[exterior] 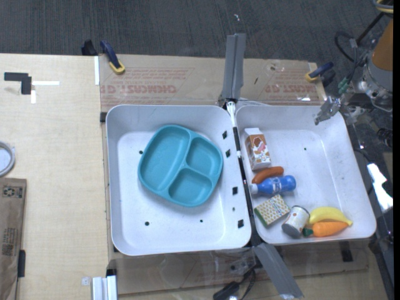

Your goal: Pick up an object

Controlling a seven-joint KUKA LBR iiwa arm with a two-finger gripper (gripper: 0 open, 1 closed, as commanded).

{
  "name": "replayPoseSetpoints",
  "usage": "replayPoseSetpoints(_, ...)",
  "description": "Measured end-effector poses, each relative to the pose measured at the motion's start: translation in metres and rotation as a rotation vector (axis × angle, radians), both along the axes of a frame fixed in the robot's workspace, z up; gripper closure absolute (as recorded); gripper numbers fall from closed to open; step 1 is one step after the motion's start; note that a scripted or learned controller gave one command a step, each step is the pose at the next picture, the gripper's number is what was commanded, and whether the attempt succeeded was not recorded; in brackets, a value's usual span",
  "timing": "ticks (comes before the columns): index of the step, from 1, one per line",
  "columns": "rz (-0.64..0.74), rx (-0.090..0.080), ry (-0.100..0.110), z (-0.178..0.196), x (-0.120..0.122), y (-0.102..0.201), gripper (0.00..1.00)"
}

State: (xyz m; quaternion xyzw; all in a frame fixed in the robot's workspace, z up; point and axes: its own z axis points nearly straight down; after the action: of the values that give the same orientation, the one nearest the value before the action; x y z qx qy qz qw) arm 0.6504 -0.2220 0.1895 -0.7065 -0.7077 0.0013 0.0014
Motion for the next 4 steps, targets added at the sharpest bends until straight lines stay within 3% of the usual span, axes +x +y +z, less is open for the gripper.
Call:
replayPoseSetpoints(1,0.100,0.001,0.001,-0.086,-0.064,0.032,0.00)
replayPoseSetpoints(2,0.180,0.001,0.000,-0.100,-0.086,0.087,0.00)
replayPoseSetpoints(3,0.259,0.002,0.000,-0.100,-0.113,0.105,0.00)
replayPoseSetpoints(4,0.254,0.002,0.002,-0.093,-0.113,0.104,1.00)
